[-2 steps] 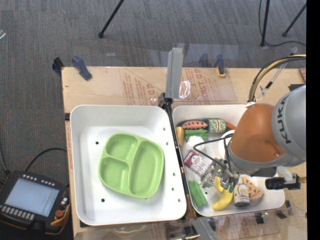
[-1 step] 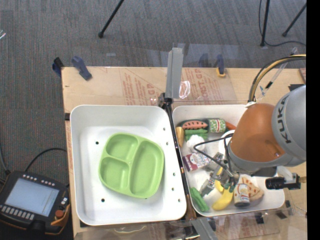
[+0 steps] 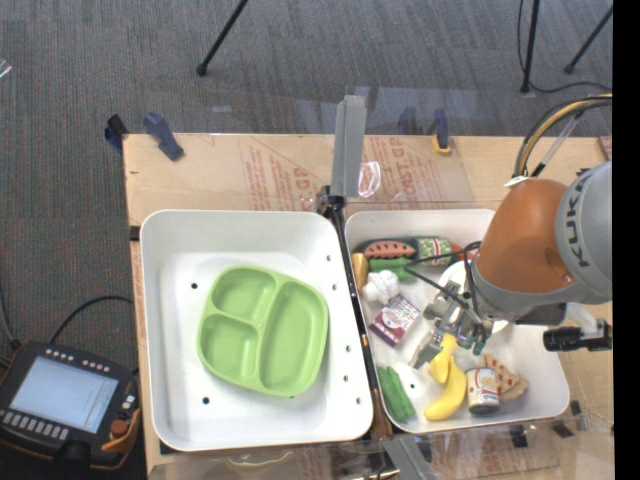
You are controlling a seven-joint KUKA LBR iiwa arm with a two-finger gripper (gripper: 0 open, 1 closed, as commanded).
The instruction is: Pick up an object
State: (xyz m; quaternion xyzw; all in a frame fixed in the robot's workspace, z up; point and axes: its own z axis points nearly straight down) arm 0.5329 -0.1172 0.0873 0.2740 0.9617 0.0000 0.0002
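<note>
While over the right bin (image 3: 556,388), fingers (image 3: 436,348) near banana (image 3: 449,388)

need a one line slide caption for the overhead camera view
KUKA arm's gripper poised above a banana in the cluttered right bin; green divided tray in the left bin.

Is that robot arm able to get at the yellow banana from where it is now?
Probably yes: the gripper hangs right over the banana, whose top lies bare, though a can crowds its right side.

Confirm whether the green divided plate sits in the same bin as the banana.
No: the green divided plate lies in the left bin, while the banana lies in the right bin among other toy foods.
</note>
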